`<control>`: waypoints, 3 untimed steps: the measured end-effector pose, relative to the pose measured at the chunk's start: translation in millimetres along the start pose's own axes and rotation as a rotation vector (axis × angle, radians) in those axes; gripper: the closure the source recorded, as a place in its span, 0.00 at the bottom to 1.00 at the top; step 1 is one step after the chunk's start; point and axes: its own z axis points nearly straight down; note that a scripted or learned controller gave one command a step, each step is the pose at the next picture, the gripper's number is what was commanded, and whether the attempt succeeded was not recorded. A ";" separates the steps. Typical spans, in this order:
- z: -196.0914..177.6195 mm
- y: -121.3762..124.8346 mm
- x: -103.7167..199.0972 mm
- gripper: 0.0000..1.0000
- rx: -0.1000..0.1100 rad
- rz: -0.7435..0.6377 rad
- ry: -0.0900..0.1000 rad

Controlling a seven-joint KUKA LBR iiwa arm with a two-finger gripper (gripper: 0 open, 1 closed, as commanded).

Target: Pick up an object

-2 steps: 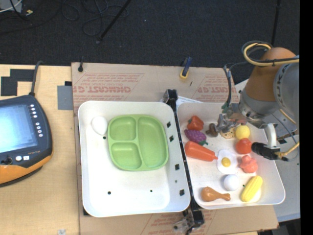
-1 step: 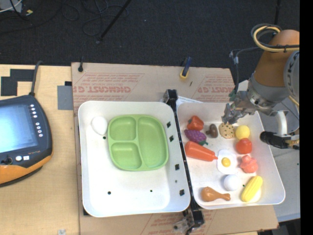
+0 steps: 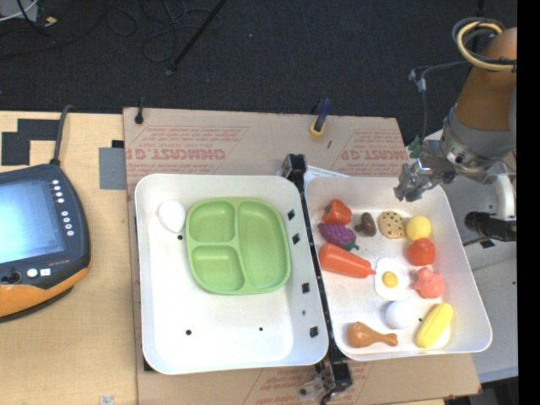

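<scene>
- The claw (image 3: 411, 186) hangs over the far right corner of the right bin (image 3: 477, 306); I cannot tell if it is apart or together, and nothing shows between its tips.
- Just below the claw, in the bin, lie a cookie (image 3: 390, 224) and a lemon (image 3: 418, 227), and left of the cookie a small brown piece (image 3: 365, 223).
- Further below are a tomato (image 3: 421, 251), a pink toy (image 3: 429, 282), a fried egg (image 3: 390, 278), a white egg (image 3: 400, 314), a corn (image 3: 434, 325) and a chicken leg (image 3: 369, 336).
- Down-left of the claw lie a red pepper (image 3: 337, 212), purple grapes (image 3: 336, 234) and a carrot (image 3: 344, 262).
- Far left of the claw, the left bin (image 3: 160, 310) holds a green tray (image 3: 237, 245) and a white ball (image 3: 171, 216).
- Well left of both bins rests a pendant (image 3: 38, 239) with a screen.
</scene>
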 end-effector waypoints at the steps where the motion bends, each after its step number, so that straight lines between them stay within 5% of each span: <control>1: 3.6 -21.1 48.0 1.00 0.007 -0.002 0.002; 3: 12.8 -26.0 127.1 1.00 0.005 -0.001 0.001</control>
